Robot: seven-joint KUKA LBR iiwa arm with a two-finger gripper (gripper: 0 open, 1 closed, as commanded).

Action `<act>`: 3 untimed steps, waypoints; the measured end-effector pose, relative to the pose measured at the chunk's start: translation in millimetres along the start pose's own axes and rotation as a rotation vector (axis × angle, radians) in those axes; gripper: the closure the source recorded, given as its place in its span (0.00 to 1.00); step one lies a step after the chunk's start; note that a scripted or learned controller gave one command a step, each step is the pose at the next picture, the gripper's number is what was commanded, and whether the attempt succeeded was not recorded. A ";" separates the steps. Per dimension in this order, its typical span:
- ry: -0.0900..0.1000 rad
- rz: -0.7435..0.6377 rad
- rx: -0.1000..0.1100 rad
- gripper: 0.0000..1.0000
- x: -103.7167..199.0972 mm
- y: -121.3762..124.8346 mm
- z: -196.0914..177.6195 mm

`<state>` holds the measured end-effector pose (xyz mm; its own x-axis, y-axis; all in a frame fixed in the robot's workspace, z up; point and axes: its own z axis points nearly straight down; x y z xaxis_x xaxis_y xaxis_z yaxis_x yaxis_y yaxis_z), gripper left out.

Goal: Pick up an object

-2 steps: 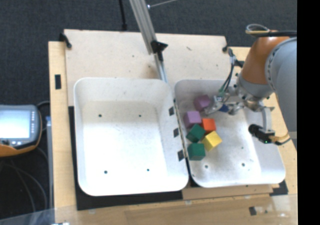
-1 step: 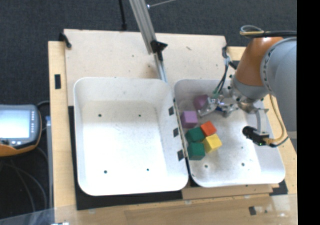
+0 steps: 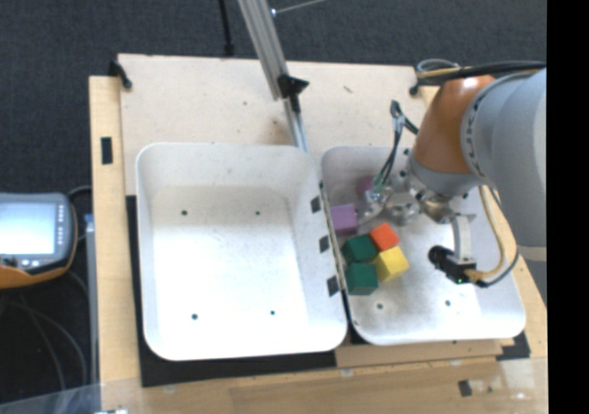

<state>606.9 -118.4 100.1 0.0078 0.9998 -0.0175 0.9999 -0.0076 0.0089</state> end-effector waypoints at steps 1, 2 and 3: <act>0.000 0.003 -0.005 1.00 -0.1 0.7 -11.4; 0.017 -0.007 0.004 1.00 -3.7 -21.7 -64.6; 0.018 -0.006 0.008 0.00 -3.2 -22.0 -61.1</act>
<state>584.3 -120.4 161.0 0.0021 1.0000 0.0002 1.0000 -0.0021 0.0013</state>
